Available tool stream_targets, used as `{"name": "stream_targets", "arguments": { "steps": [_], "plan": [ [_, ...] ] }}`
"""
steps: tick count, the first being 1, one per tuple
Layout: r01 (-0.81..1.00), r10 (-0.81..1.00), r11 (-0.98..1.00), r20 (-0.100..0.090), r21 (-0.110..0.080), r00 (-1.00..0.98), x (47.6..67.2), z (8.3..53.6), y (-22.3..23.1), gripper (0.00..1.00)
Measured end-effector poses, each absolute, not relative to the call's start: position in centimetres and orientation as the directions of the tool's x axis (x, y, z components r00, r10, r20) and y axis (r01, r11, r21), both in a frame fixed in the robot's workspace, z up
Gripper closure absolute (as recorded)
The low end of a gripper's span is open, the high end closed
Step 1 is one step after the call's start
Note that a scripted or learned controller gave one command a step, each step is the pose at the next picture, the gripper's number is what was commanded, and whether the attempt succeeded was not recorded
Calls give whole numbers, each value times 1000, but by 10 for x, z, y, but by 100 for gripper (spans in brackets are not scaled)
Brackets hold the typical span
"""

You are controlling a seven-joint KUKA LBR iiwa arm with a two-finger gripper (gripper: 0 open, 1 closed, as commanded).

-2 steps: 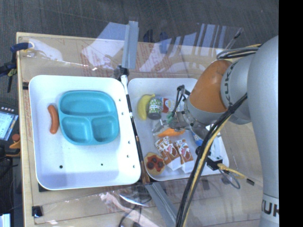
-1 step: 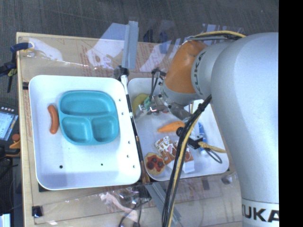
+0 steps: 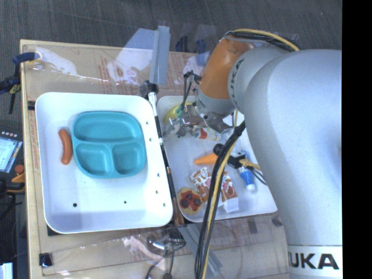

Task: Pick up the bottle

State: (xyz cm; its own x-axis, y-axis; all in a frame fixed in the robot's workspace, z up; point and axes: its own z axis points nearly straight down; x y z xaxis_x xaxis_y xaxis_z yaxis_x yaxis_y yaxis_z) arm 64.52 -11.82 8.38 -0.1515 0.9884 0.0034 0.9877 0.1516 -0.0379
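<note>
The end effector (image 3: 185, 122) hangs low over the right bin's (image 3: 263, 201) far-left corner; its grip state cannot be told. The bottle (image 3: 246, 176) lies well apart.

Left bin (image 3: 58, 208): holds a teal divided tray (image 3: 109, 142) and, just beside the tray's left edge, an orange hot dog (image 3: 65, 146). Right bin (image 3: 261, 199): partly covered by the grey arm (image 3: 290, 138). The end effector (image 3: 185, 122) sits low at this bin's far left corner, over a yellow item (image 3: 174, 113). Nearer the middle lie an orange carrot (image 3: 205, 158), a small bottle with blue cap (image 3: 246, 179), a pizza slice (image 3: 204, 185) and a round red-topped piece (image 3: 188, 199). Black cables (image 3: 210, 214) cross this bin toward the counter (image 3: 87, 246) front.
</note>
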Motion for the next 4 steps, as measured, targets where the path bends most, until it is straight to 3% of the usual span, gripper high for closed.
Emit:
{"name": "stream_targets", "arguments": {
  "steps": [1,2,3,4],
  "plan": [
    [993,993,114,-1,-35,-114,647,85,-116,0],
    [988,988,154,0,-1,-154,656,91,-207,0],
    [987,987,161,0,-3,-161,657,100,-206,100],
    [990,990,139,1,0,-139,644,185,-160,100]
  ]
}}
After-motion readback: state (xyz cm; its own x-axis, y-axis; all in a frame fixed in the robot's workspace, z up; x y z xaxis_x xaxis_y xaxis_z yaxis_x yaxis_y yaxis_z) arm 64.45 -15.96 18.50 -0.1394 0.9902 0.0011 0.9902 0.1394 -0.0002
